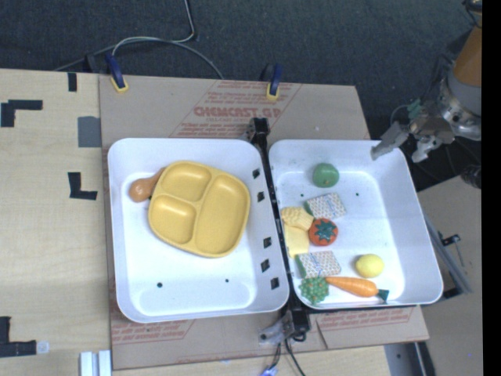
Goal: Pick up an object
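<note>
- Objects for picking lie in the right bin (pixel 415 210): a green ball (pixel 326 175) near its upper middle, a lemon (pixel 369 265) at lower right, a carrot (pixel 352 286) along the bottom edge, a broccoli piece (pixel 314 290) at the carrot's left tip.
- Crowded against that bin's left wall: a tomato (pixel 322 231) touching two patterned crackers (pixel 326 205), (pixel 319 262) above and below it, and yellow cheese pieces (pixel 295 229) just to their left.
- The left bin (pixel 133 288) holds a yellow divided plate (pixel 199 207) with a brown piece (pixel 142 188) poking out from under its left rim.
- Open floor in the right bin runs down its right half, between the ball and the lemon; the upper right corner is bare too.
- Both bins sit on cardboard (pixel 235 112) clamped at the top by two clips (pixel 117 77), (pixel 273 84).
- The gripper (pixel 407 141) hangs at the frame's right, over the right bin's upper right rim, well apart from every object; its two fingers stand spread with nothing between them.
</note>
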Action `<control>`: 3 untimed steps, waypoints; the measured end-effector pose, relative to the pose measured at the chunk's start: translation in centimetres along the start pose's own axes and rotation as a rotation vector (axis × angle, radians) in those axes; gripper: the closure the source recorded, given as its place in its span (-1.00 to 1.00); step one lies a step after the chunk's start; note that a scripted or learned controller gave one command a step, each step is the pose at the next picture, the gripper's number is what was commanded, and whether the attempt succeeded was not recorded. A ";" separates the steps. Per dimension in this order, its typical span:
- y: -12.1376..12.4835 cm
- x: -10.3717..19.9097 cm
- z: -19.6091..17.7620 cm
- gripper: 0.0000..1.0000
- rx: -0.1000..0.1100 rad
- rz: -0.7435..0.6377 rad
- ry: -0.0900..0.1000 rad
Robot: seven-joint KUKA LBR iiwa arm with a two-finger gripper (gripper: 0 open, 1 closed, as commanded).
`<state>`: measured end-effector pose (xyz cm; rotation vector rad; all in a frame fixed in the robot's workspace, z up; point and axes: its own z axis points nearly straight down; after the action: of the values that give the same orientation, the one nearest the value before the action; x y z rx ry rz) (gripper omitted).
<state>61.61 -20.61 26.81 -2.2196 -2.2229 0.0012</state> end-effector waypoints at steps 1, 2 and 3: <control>3.4 3.3 13.3 -1.00 0.005 0.000 0.002; 5.3 6.1 18.2 -1.00 -0.002 -0.001 -0.002; 5.4 6.1 17.1 1.00 -0.004 -0.002 -0.004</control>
<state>66.96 -14.54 9.68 -2.2216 -2.2289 0.0009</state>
